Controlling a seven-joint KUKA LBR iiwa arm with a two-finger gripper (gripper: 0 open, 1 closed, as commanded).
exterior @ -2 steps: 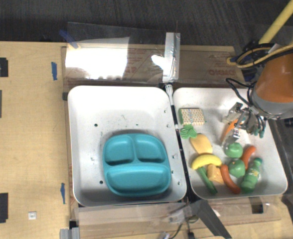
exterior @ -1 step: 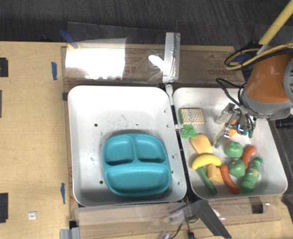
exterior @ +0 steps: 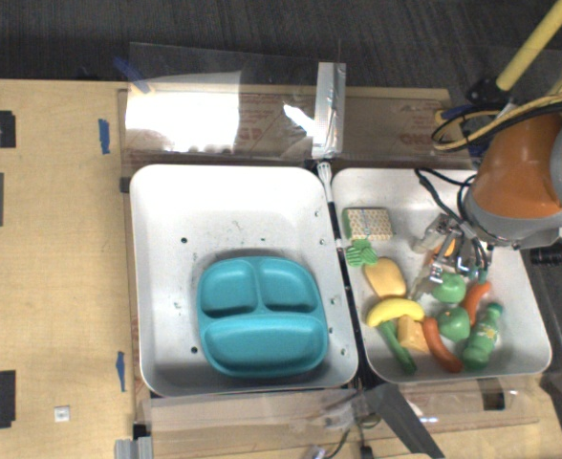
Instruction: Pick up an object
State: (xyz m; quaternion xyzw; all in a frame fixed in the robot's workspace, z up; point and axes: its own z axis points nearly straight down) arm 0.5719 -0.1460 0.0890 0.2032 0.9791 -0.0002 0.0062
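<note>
The arm [exterior: 534,175] is cut off by the right edge. The gripper [exterior: 450,261] is too small and cluttered for its fingers to be made out. A green object [exterior: 448,289] beneath it is partly hidden.

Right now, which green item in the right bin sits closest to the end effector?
The round green piece directly beneath the end effector; the green bottle and green brush lie farther off.

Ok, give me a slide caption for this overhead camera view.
End effector poised over toy food in right white bin; teal divided tray in left bin.
</note>
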